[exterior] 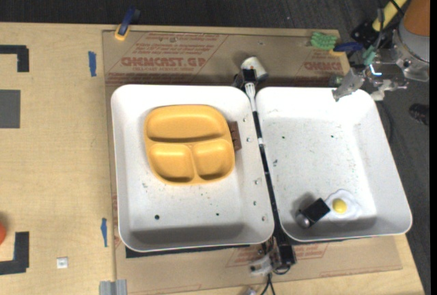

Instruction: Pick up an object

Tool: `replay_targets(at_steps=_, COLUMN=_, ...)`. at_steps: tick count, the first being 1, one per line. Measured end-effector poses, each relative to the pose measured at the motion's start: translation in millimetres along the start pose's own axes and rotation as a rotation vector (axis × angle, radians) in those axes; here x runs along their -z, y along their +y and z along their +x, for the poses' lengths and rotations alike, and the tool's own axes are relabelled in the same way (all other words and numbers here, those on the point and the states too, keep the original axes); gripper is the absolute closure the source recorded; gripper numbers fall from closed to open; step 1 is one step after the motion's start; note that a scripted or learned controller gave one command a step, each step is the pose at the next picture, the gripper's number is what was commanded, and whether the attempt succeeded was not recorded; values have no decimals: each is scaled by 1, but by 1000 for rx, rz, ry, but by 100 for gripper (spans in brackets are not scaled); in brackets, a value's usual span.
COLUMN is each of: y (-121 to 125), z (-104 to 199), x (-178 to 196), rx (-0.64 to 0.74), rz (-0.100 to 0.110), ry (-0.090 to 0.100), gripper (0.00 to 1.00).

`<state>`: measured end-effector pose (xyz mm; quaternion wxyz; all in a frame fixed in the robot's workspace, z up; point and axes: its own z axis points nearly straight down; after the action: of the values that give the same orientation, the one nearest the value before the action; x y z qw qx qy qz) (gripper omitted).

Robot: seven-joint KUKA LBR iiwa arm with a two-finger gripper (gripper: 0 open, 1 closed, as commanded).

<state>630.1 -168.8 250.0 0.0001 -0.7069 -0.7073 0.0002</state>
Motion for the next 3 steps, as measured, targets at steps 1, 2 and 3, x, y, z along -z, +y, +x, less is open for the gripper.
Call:
replay_targets(at_steps=1, y=-28, z=36, x=-155, rx=-51, rz=-1, ry=0, gripper=0)
replay_targets(at_steps=2, y=29, z=29, x=-165, rx=7, rz=-2, ry=0, gripper=0)
replay_targets(at_steps=3, y=-54, z=67, x=-165, rx=1, rz=0, ry=1, gripper=0)
